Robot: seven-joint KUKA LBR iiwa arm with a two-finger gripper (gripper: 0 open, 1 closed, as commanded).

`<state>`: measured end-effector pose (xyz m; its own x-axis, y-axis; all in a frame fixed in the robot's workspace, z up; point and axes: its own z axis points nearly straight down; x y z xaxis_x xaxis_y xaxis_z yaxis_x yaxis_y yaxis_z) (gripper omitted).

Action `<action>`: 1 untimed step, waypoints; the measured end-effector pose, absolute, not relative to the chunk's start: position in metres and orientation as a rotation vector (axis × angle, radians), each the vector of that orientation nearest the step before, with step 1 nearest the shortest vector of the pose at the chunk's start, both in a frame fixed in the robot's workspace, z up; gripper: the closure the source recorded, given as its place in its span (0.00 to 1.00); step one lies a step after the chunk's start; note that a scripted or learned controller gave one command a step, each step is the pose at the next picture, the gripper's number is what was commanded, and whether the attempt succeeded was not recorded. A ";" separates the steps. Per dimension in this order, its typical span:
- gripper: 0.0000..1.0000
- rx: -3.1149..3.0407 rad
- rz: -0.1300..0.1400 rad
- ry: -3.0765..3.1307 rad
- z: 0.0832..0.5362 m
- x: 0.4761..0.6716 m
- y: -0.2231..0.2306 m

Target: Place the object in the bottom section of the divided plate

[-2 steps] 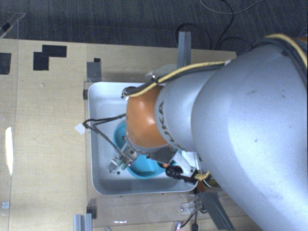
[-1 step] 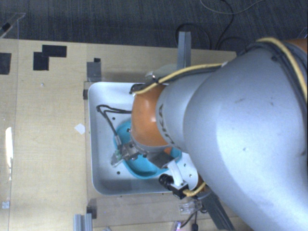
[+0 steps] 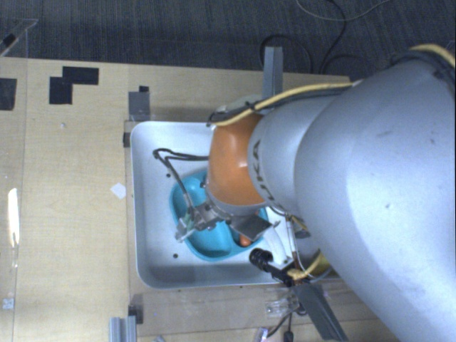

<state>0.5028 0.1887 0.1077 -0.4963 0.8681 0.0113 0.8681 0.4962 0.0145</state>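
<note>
A blue divided plate (image 3: 208, 245) lies in the left white bin (image 3: 149, 191), mostly covered by my arm. My gripper (image 3: 189, 226) hangs over the plate's left part, close above its surface. A small orange object (image 3: 244, 240) shows at the plate's lower right edge, just under the wrist and to the right of the gripper. I cannot make out which section it lies in, nor whether anything is in the gripper.
The grey arm with its orange band (image 3: 231, 166) covers the right side of the bin and everything beyond it. A black cable (image 3: 171, 157) loops over the bin's upper left. Metal posts (image 3: 140, 102) stand at the bin's corners on the wooden bench.
</note>
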 end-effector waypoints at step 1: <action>0.00 -1.088 -0.022 -2.963 0.093 0.493 0.222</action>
<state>0.4926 0.2222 0.0925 -0.7624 0.6471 -0.0094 0.6469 0.7624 0.0180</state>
